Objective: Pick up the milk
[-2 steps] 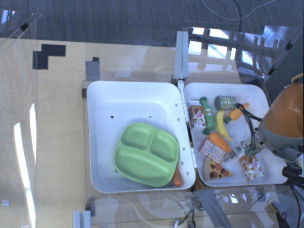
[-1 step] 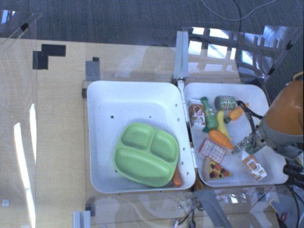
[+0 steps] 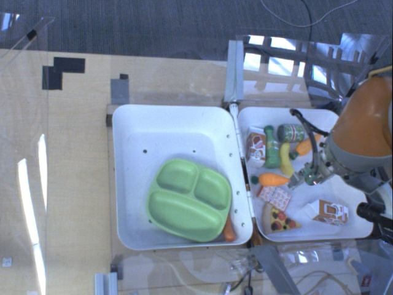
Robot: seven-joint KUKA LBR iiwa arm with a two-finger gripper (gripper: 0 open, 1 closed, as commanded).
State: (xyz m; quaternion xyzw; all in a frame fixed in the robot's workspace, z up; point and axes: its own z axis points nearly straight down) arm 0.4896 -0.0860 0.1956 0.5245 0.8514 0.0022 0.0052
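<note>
Milk (image 3: 331,212): most likely the small white carton with brown print, lying on its side at the near right of the right bin (image 3: 359,192), apart from the other toys. Could be confused with a second brown-and-white carton (image 3: 256,146) standing at the far left of the same bin, beside a banana (image 3: 285,155) and a can (image 3: 290,132).

Gripper (image 3: 309,176) hanging over the bin's middle, just right of a carrot (image 3: 273,179), left of and farther than the white carton, holding nothing visible. Open or closed: impossible to tell from this angle.

Probably light and hollow, with stiff flat walls and a smooth, somewhat slippery skin. Not fragile, though liable to slide or spin on the bin floor if nudged off-centre.

Best taken across the two broad flat faces at mid-body, away from the peaked top. Squeeze gently and squarely, then lift straight up.
</note>
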